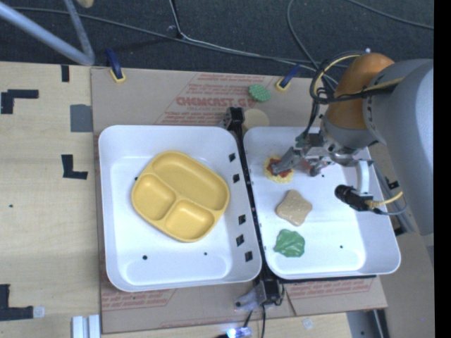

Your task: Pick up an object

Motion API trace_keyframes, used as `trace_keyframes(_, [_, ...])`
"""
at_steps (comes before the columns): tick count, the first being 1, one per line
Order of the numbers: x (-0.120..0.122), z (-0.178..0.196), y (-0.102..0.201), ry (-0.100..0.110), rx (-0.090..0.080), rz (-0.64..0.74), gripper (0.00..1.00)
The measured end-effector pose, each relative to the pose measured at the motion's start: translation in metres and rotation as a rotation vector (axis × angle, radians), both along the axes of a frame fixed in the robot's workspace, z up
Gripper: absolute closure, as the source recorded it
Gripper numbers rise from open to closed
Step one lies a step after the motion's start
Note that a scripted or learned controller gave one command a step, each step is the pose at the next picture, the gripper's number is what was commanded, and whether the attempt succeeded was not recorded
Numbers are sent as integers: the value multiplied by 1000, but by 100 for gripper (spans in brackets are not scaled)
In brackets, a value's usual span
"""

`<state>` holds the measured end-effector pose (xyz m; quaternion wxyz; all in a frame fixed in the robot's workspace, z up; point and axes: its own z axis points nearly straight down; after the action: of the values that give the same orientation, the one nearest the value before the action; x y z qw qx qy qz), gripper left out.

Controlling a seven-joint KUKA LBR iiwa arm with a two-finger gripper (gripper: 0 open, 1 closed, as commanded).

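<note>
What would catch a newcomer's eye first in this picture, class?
Probably the yellow divided tray, lying alone in the left bin. Next, the gripper reaching into the right bin, right at a small red and yellow item. Nearer the camera lie a tan piece and a green piece.

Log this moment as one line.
end effector low over red-and-yellow toy food | right bin: tan bread piece, green leafy piece | left bin: yellow divided plate
</note>
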<state>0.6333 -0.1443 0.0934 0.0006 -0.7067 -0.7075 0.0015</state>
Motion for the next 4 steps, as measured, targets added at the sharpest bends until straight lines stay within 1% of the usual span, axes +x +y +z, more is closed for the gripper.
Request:
trace_keyframes(1, [1, 12, 2, -1, 2, 2, 100])
trace_keyframes(2, [1, 74, -3, -8, 0, 0, 100])
trace_keyframes(3, [2, 128, -2, -8, 0, 1, 100])
trace_keyframes(4, [3, 144, -2, -3, 2, 1, 100])
